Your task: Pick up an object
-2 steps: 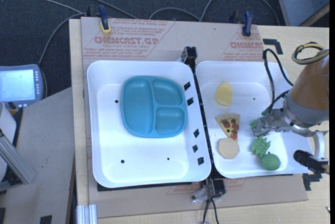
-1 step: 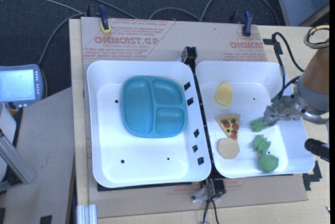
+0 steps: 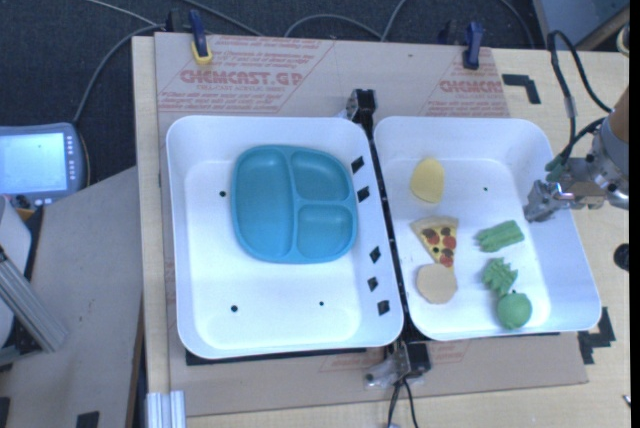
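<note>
Green toy piece [image 3: 499, 236]: the item nearest the gripper [image 3: 541, 201], lying on the floor of the right bin [image 3: 560, 261], just left of and below the gripper; I take it as the likeliest thing to pick, though any item would serve the task.
Likely handling: looks like moulded toy food, so probably light and fairly stiff with a smooth, somewhat slippery skin; not fragile by the look of it.
Where to hold: across its narrow width, near the middle of its length, so it does not swing from one end.
Long axis: runs left to right with a slight upward tilt toward the gripper; which end is the "front" cannot be told.
Gripper: hovers at the right bin's right wall, apart from the green toy piece; whether the jaws stand wide or narrow cannot be told at this size.
Other picks: leafy green piece [image 3: 498, 273] and round green ball [image 3: 514, 310] below the green toy piece; pizza slice [image 3: 437, 240], tan disc [image 3: 436, 285] and yellow piece [image 3: 427, 179] farther left of it.
Left bin [image 3: 200, 246]: holds a blue divided plate [image 3: 294, 204], well apart from the gripper.
</note>
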